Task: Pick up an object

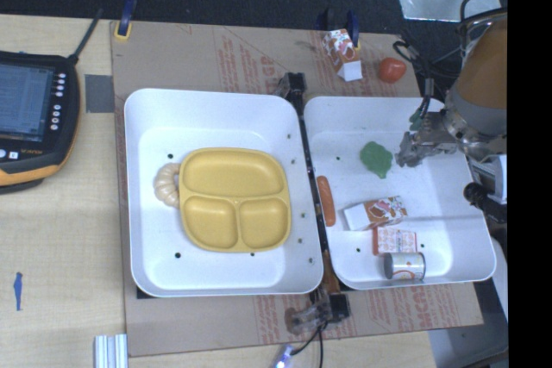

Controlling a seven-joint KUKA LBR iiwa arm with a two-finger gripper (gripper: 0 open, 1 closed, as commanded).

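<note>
My gripper [412, 147] hangs over the right bin [448, 270], just right of a green leafy toy [376, 159] and apart from it. Nothing shows between its fingers. Lower in the same bin lie a small red and white carton [376, 212], a red packet [395, 240] and a silver can [404, 265] on its side. A sausage [325, 199] lies along the bin's left wall.
The left bin [155, 112] holds a yellow divided plate [234, 198] with a pale pastry [166, 184] at its left edge. Beyond the bins sit a small carton [342, 51] and a red tomato [392, 70]. A tablet [30, 118] lies at far left.
</note>
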